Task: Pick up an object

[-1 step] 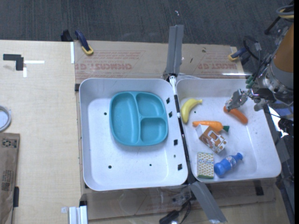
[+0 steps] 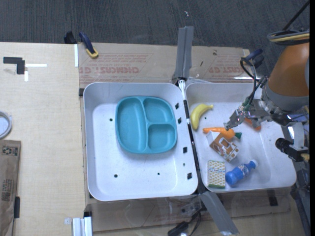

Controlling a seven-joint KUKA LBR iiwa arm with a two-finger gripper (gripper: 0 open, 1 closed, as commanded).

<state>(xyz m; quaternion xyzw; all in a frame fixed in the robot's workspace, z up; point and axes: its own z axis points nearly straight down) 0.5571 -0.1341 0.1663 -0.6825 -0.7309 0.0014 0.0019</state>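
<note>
**Two bins side by side, items gathered in the right one**

The left bin [image 2: 98, 146] holds a divided plate [image 2: 146, 125], lying toward its back half. The right bin [image 2: 275, 176] holds the other items. A banana [image 2: 199, 114] lies at the back left of it. In front of the banana is a carrot [image 2: 220, 130], then a small carton [image 2: 224, 146]. Nearest the front edge, a flat packet [image 2: 216, 174] lies just left of a bottle [image 2: 239, 173]. The gripper [image 2: 238, 118] hangs just right of the carrot.

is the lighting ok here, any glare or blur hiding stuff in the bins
Camera view: lighting is even and soft, with faint shadows under the blue tray and banana; the white bin is bright but not blown out; the hand looks slightly soft and cluttered; the small carton has unreadable print.
</note>
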